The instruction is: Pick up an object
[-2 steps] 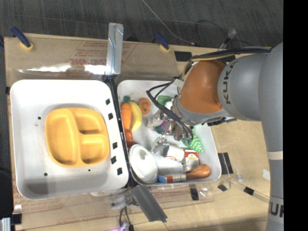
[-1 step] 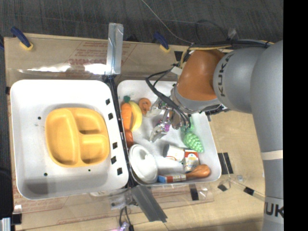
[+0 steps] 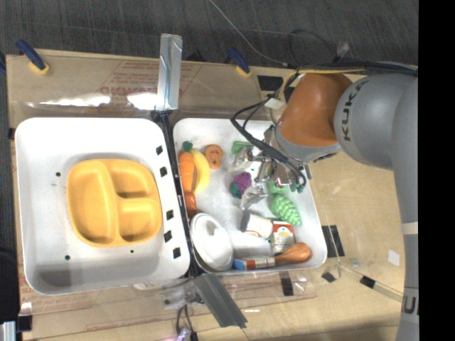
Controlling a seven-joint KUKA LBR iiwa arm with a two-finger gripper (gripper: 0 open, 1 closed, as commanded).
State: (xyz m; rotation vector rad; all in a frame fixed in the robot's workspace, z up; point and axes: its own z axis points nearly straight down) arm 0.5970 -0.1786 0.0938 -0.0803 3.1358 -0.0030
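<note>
Toys [image 3: 242, 184] in right bin [image 3: 313, 212]

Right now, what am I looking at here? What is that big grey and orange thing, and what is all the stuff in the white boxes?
You are looking down from a camera fixed above a bench. The grey and orange thing is a robot arm reaching in from the right. Its pincer hangs over the right bin, which holds toy food: a carrot, a banana, purple grapes, a green bumpy piece, plus a white bowl. The left bin holds a yellow tray. I can't see anything gripped yet.
</note>
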